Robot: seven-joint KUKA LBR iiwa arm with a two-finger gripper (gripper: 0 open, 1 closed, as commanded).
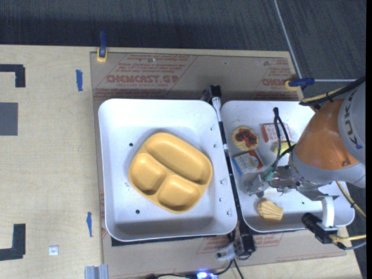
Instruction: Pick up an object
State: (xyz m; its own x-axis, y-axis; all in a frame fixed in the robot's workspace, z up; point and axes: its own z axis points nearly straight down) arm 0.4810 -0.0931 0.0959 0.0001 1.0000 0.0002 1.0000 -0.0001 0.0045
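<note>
The arm (328, 144) reaches into the right bin (343, 217) from three o'clock, its orange band hanging over the middle of that bin. The gripper (273, 181) sits low near the bin's centre-left, among the clutter; whether the jaws are wide or narrow I cannot tell, since the wrist hides them.

Candidates lie close around it. A small yellow ridged piece (270, 210) rests just at six o'clock from the gripper, apart from the others. A round red-and-yellow item (245, 137) is at eleven o'clock, a flat packet (247, 161) at ten o'clock, and a red-and-white box (269, 133) at twelve. The left bin (116, 118) holds a big yellow three-part tray (170, 171), probably too broad to grip.

To do this step well, I would choose the ridged piece, because it stands clear of its neighbours. Centre the jaws over it, descend straight, close across its narrow side, then lift slowly and check that it rises.
</note>
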